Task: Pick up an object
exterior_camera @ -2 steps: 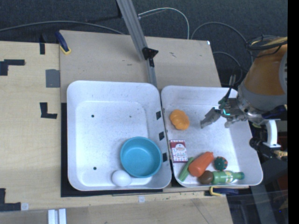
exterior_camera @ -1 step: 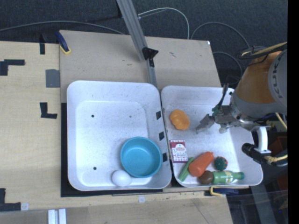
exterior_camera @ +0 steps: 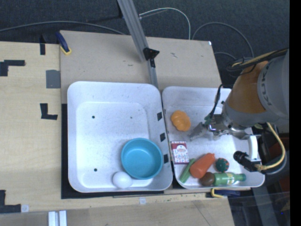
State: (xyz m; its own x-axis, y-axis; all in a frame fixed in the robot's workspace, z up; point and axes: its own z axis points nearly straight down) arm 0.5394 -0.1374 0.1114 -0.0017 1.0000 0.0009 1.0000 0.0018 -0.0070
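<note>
Gripper [exterior_camera: 201, 130]: mid right bin [exterior_camera: 197, 98], jaws' state cannot be told.
Orange fruit [exterior_camera: 180, 120]: just left of it.
Carrot [exterior_camera: 201, 165], green bottle [exterior_camera: 227, 178]: near front edge.
Blue bowl [exterior_camera: 141, 157]: left bin's [exterior_camera: 94, 98] front.

- The arm [exterior_camera: 263, 95] runs off the right edge, so its base is cut off.
- The wrist covers part of the right bin [exterior_camera: 197, 95].
- Print on the small red-and-white carton [exterior_camera: 179, 152] is too small to read.
</note>
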